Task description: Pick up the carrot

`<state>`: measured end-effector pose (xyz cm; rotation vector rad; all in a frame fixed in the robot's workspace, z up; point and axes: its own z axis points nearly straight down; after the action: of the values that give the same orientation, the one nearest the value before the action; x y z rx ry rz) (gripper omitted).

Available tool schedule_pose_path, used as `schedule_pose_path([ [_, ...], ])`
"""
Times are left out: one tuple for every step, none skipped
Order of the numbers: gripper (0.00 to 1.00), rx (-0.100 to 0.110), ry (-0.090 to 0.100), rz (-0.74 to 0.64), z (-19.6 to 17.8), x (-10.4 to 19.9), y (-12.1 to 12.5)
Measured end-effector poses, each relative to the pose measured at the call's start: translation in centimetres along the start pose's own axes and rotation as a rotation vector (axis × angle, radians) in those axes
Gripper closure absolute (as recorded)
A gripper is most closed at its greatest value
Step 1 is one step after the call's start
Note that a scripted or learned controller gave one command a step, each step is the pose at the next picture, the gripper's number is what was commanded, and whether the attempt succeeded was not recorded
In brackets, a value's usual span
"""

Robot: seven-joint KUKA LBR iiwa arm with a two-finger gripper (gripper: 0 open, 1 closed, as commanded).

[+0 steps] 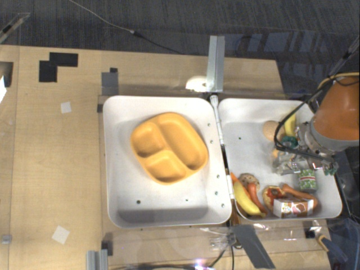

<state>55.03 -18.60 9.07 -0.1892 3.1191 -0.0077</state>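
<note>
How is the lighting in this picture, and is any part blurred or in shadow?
Camera view: even, soft light on both white bins; a faint shadow along the left bin's near wall; the yellow divided plate is sharp with little glare; the gripper and the cluttered items near the carrot look slightly soft and hard to separate.

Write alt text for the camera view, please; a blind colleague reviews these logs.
A robot arm reaches from the right over the right bin, its gripper above a pile of toy food holding a carrot and a banana. The left bin holds a yellow divided plate.
</note>
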Motion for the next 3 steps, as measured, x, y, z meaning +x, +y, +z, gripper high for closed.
schedule_pose_path([
  [1.00,0.000,-0.003,0.081,-6.0,-10.9,-3.2],
  [0.00,-0.003,0.003,0.082,-5.7,-10.7,-3.2],
  [0.00,-0.002,0.006,0.436,0.1,-1.5,-1.1],
])
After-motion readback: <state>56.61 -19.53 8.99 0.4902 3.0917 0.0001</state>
